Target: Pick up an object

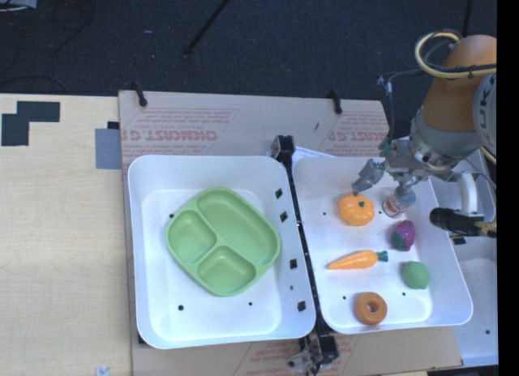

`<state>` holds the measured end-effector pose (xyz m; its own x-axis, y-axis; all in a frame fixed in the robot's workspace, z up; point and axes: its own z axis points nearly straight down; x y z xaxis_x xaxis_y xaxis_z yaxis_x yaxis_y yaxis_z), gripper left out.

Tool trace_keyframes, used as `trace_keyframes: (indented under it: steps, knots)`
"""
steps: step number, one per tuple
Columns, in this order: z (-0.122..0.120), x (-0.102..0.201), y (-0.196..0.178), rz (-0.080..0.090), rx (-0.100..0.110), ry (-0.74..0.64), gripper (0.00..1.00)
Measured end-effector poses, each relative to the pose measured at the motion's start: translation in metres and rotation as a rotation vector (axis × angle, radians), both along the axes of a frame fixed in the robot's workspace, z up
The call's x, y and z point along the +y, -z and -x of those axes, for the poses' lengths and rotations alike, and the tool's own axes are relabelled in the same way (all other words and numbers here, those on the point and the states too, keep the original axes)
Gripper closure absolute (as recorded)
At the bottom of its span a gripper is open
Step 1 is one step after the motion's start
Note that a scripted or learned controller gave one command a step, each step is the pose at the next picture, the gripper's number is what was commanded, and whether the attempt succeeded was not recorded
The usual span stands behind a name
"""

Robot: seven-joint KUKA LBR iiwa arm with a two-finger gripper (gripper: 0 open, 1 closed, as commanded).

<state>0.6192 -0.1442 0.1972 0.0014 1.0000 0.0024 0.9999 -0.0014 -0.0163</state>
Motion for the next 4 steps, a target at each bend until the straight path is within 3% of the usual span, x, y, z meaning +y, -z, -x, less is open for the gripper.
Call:
trace_keyframes:
  steps: [1,3,4]
  knots:
    - [-0.003,0.0,-0.008,0.002,-0.014,-0.002,0.0]
    - [0.006,0.0,0.102,0.001,-0.007,-0.001,0.0]
    - [0.006,0.001,0.11,0.002,-0.012,0.001,0.0]
